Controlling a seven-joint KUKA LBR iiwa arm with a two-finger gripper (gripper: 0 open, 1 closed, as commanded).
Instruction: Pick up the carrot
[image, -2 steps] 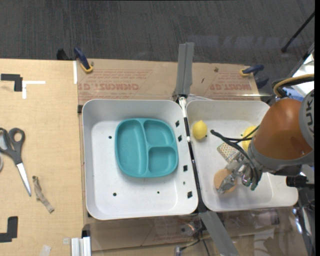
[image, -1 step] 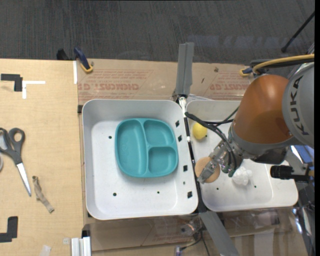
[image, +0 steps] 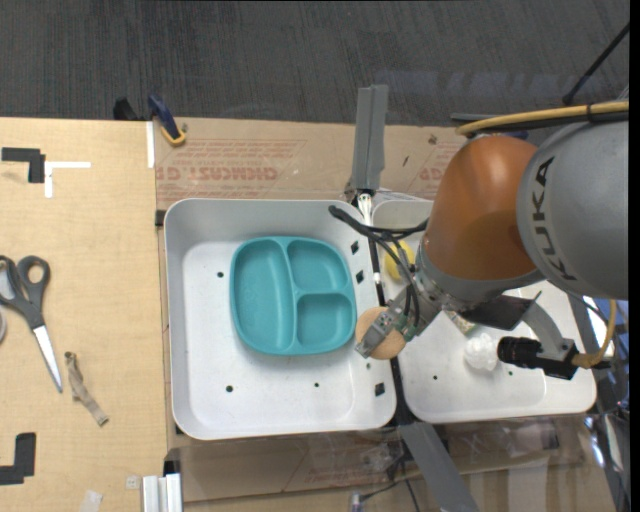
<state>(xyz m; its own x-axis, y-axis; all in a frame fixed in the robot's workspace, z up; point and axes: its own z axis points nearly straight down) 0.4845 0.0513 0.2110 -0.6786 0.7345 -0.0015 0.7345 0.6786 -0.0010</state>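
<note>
Gripper (image: 383, 338) hangs over divider between white bins (image: 200, 400); tan-orange item, possibly carrot (image: 372, 325), at tip; finger state unclear; weak grasp risks drop beside teal plate (image: 270, 300).

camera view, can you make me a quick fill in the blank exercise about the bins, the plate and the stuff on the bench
1. The teal plate lies in the ____ bin of the two as the camera sees them.
2. The plate is split into ____ compartments.
3. On the brown bench left of the bins lies a pair of ____.
4. The arm's band above the wrist is coloured ____.

Missing words: left; three; scissors; orange
</note>
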